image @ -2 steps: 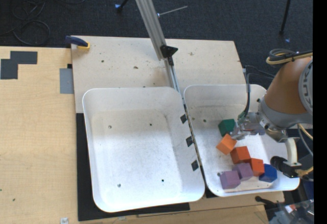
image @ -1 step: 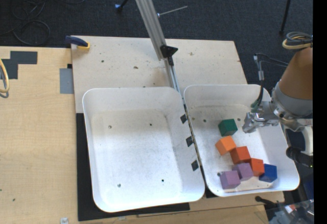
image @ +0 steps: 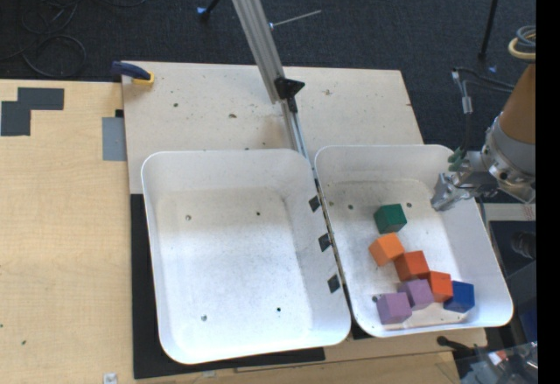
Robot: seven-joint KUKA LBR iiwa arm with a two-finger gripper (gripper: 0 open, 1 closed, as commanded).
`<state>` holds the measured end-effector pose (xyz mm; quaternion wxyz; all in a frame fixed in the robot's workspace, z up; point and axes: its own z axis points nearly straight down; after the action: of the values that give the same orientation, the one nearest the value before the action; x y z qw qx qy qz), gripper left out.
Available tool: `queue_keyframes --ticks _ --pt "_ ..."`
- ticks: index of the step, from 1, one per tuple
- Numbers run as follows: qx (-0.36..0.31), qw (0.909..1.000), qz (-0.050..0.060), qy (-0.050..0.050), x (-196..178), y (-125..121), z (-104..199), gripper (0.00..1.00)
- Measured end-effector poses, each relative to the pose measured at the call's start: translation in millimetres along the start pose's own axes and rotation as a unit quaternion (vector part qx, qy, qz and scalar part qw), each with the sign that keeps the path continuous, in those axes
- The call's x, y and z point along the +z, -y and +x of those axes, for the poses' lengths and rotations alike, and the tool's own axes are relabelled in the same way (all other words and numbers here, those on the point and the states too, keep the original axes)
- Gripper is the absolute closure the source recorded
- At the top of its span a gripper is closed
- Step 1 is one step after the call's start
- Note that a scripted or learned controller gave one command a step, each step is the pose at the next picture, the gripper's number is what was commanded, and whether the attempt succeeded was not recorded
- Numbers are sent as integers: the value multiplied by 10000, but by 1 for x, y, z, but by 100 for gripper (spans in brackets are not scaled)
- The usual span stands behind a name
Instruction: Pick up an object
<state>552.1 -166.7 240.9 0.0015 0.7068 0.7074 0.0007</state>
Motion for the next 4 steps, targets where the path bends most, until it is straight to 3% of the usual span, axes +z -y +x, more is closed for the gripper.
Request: queue_keyframes --ticks 1,4 --pt "-6 10000 7 -4 -37 0 -1 100" --pt "-13 10000 47 -20 8 -24 159 100"
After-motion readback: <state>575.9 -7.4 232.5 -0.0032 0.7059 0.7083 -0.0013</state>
